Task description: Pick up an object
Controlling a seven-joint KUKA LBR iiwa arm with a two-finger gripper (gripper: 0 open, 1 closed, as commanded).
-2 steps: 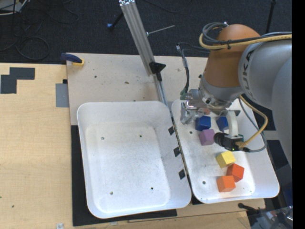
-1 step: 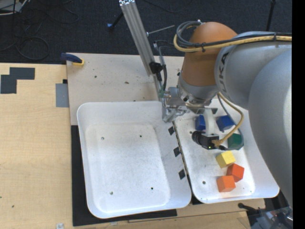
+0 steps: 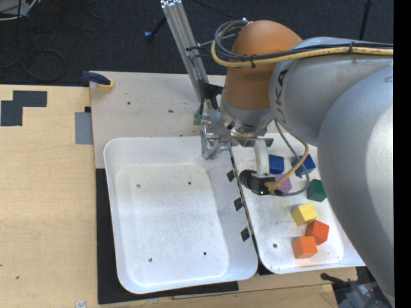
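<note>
Reading from the near edge: the right bin (image 3: 282, 265) holds every candidate for the pick, loose on its floor. Nearest you lie an orange cube (image 3: 304, 246) and a red cube (image 3: 320, 230), touching or nearly so. Just beyond them sits a yellow cube (image 3: 304, 213). These three crowd the near right corner, so you would probably have least side room there. Farther on, a green cube (image 3: 316, 190) and a purple piece (image 3: 283, 185) stand apart from each other, with bare floor between. A blue cube (image 3: 276, 164) lies farthest in and is partly overhung by the wrist.

The left bin (image 3: 168, 281) offers open floor, and its rounded rim meets the right bin's along the centre seam. The gripper (image 3: 214, 147) hangs at the far rim of the left bin, near that seam and well apart from the near cubes. You cannot tell how its jaws stand. All the cubes lie in the bin, so none is held. The arm (image 3: 334, 95) overhangs the right bin's far half, so you would likely find the near cubes easiest to see.
</note>
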